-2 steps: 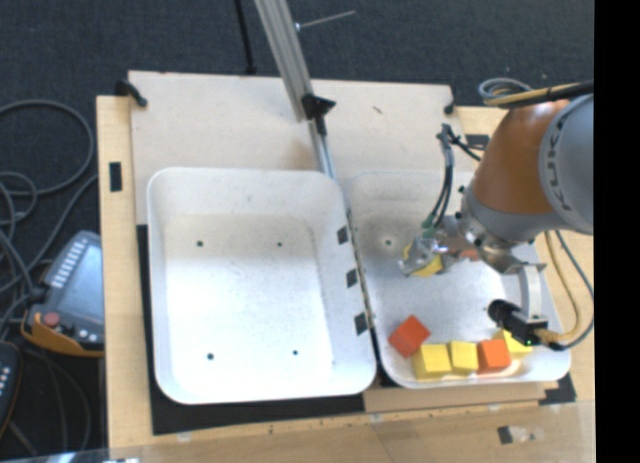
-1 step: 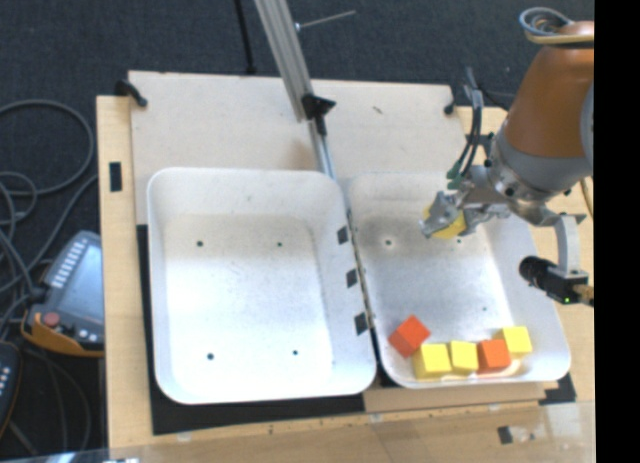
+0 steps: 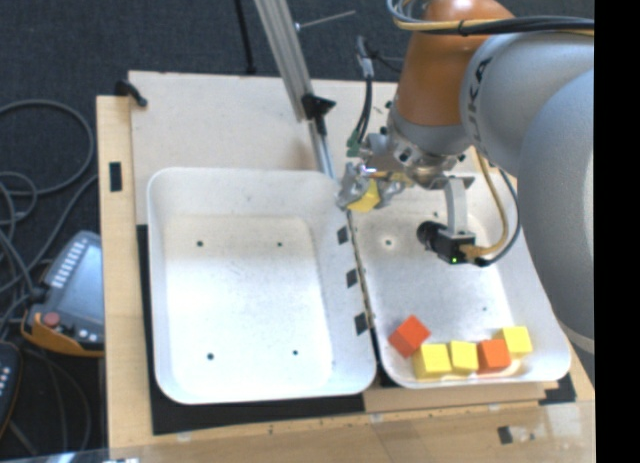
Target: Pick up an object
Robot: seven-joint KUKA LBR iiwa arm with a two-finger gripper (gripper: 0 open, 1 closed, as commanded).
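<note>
1. Yellow block point(image 3: 366, 197) is sitting between the fingers of the gripper point(image 3: 360, 194), which is clenching it above the far left corner of the right bin point(image 3: 520, 296), close to the divide between the bins.
2. Grey arm point(image 3: 530, 101) is reaching in from the right, its orange band point(image 3: 445, 46) showing above the wrist.
3. Five more blocks are lying along the near edge of that bin: an orange block point(image 3: 409, 335), two yellow blocks point(image 3: 448, 358), another orange block point(image 3: 494, 353) and a last yellow block point(image 3: 517, 340).
4. Left bin point(image 3: 240, 281) is lying beside it.
</note>
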